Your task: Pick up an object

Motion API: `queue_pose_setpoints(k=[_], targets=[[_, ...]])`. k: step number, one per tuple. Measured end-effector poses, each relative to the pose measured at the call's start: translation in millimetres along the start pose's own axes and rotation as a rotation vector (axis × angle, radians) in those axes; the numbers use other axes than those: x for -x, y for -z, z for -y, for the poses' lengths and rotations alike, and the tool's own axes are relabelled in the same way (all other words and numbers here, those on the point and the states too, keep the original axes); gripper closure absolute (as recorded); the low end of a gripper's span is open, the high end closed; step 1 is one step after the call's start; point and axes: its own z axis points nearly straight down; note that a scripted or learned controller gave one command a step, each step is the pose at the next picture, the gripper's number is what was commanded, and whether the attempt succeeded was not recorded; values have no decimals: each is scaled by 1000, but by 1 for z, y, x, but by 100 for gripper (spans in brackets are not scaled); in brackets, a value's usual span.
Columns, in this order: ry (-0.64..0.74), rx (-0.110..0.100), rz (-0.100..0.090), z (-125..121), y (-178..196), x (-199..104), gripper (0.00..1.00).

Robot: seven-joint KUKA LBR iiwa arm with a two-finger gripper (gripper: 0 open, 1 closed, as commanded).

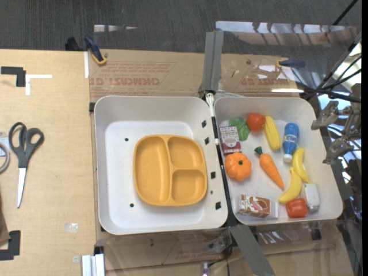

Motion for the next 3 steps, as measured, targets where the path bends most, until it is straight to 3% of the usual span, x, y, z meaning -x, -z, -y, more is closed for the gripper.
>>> queue_pose_setpoints(k=[1,2,3], targets=[[16,0,0,-11,-110,14,0],[-140,1,0,-25,-187,9,0],[-317,0,1,-92,-187,-21,0]])
